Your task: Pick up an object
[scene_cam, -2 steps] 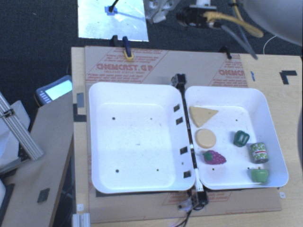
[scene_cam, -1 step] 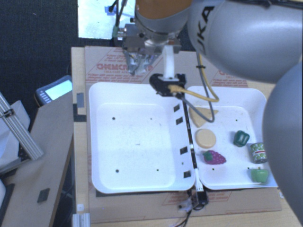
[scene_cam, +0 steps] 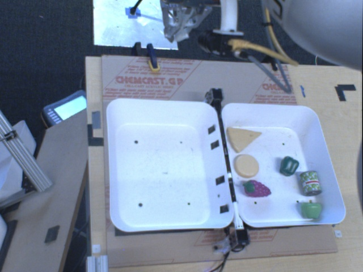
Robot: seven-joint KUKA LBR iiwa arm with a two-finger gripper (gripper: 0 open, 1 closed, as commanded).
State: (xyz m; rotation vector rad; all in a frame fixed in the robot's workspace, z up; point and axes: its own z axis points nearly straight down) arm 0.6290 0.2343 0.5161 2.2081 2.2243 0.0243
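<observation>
The right bin (scene_cam: 326,152) holds several small items: a yellow cheese wedge (scene_cam: 243,137), a round tan biscuit (scene_cam: 247,165), purple grapes (scene_cam: 257,188), a green pepper (scene_cam: 288,165), a small can with a green label (scene_cam: 309,182) and a green apple (scene_cam: 311,209). My gripper (scene_cam: 178,32) hangs high at the top of the view, beyond the far edge of the bench, above and behind the left bin (scene_cam: 113,152). It is well away from every item, and nothing shows in it.
Both bins rest on a cardboard sheet (scene_cam: 170,78), joined by a black divider strip (scene_cam: 222,152). A yellow-and-black clamp (scene_cam: 152,58) sits at the far edge. A small screen device (scene_cam: 65,109) and a metal rail (scene_cam: 22,154) lie at the left.
</observation>
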